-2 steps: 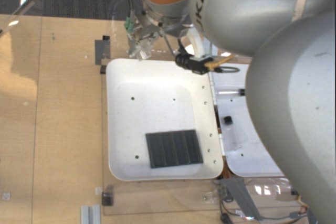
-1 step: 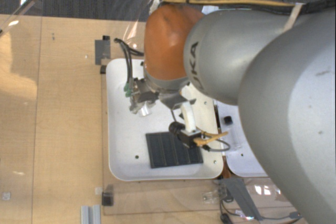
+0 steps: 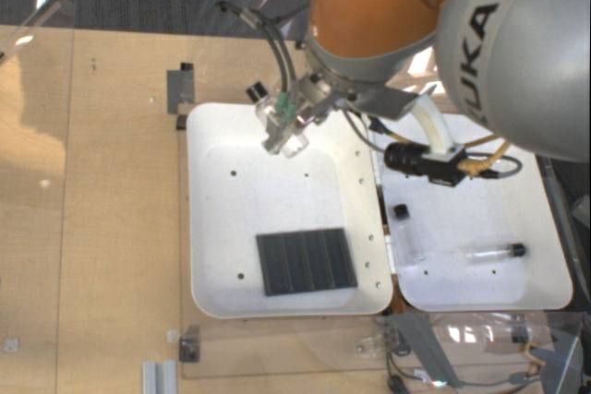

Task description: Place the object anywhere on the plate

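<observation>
While the gripper (image 3: pixel 283 132) hangs over the bin (image 3: pixel 212 198), apart from the dark plate (image 3: pixel 306 261), you cannot tell its hold; next, I judge, centre over it.

This looks like a robot lab: a big grey and orange robot arm (image 3: pixel 517 32) reaches over a wooden bench (image 3: pixel 92 198) with two white bins (image 3: pixel 222 226).

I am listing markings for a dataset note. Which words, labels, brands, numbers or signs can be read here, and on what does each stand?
"UKA": black letters on the grey arm casing, turned sideways; the start of the word is cut off.
Dark ribbed plate, clear tube, small black piece: no text can be read on them.
</observation>
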Robot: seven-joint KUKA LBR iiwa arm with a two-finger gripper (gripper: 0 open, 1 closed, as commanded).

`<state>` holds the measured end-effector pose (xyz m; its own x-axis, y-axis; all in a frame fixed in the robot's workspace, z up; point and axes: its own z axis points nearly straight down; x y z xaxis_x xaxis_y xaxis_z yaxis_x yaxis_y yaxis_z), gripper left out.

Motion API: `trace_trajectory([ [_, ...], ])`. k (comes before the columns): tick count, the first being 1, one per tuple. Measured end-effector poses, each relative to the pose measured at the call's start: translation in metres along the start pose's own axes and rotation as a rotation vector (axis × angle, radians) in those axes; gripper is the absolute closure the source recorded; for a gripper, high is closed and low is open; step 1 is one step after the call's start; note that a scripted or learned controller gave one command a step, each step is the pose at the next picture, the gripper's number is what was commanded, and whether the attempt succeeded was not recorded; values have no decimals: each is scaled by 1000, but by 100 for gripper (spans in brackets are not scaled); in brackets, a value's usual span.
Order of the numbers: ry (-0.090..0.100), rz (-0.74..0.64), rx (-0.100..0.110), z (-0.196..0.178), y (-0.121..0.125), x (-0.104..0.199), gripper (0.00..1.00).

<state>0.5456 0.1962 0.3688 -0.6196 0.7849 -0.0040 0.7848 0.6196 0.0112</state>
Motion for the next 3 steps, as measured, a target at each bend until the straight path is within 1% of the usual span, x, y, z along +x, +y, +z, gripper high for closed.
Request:
trace_trajectory([
  [1, 4, 56, 10, 185, -23, 42, 100],
  [2, 2, 543, 12, 246, -42, 47, 100],
  [3, 2, 375, 5, 97, -44, 40, 100],
])
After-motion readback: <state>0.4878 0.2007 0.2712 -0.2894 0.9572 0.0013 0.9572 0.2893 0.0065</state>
